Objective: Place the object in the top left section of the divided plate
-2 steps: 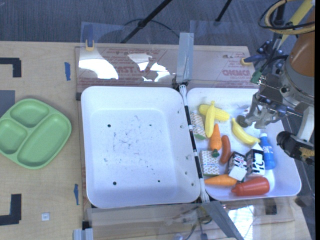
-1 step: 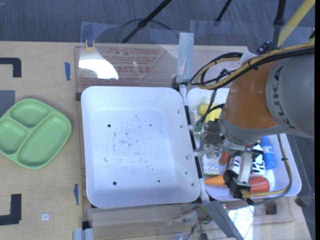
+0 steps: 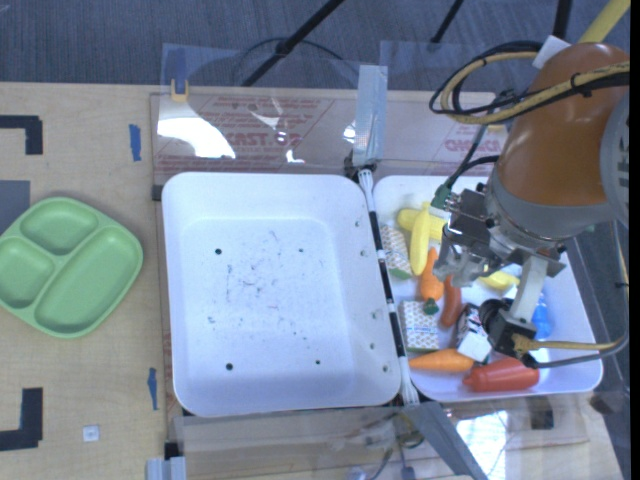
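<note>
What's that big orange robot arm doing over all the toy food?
The robot arm is reaching down into the right bin, which is full of toy food such as a banana, a carrot and a red pepper. Its gripper is low among them. The green divided plate sits far to the left on the bench, with nothing in it yet.

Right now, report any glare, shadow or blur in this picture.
Camera view: bright glare on the clear panel behind the left bin; the arm's shadow falls over the toys in the right bin; the green divided plate is evenly lit and sharp.
</note>
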Robot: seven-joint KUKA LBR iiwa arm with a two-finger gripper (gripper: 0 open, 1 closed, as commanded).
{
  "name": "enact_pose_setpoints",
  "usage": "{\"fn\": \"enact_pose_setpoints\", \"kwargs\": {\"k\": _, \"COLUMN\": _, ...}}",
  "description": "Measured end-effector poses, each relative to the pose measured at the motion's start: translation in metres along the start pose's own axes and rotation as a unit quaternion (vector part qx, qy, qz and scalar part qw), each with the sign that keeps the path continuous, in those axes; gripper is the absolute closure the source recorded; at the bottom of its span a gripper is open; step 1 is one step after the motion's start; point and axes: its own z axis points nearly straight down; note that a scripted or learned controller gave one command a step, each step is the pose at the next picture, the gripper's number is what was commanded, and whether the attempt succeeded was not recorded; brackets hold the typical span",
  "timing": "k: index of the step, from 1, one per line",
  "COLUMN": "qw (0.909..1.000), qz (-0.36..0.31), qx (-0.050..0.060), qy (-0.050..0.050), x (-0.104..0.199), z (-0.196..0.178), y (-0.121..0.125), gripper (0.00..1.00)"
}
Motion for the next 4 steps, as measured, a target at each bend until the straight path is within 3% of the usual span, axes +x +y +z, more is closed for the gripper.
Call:
{"fn": "enact_pose_setpoints", "kwargs": {"k": 1, "qw": 1.0000, "qz": 0.001, "qx": 0.001, "qy": 0.000, "x": 0.044, "z": 0.075, "y": -0.020, "gripper": 1.00}}
{"fn": "enact_pose_setpoints", "kwargs": {"k": 2, "qw": 1.0000, "qz": 0.004, "qx": 0.001, "qy": 0.000, "x": 0.043, "z": 0.066, "y": -0.019, "gripper": 1.00}}
{"fn": "enact_pose_setpoints", "kwargs": {"k": 3, "qw": 0.9960, "qz": 0.090, "qx": 0.000, "qy": 0.000, "x": 0.008, "z": -0.017, "y": -0.002, "gripper": 1.00}}
{"fn": "enact_pose_setpoints", "kwargs": {"k": 4, "qw": 0.9780, "qz": 0.208, "qx": 0.001, "qy": -0.001, "x": 0.026, "z": 0.116, "y": -0.012, "gripper": 1.00}}
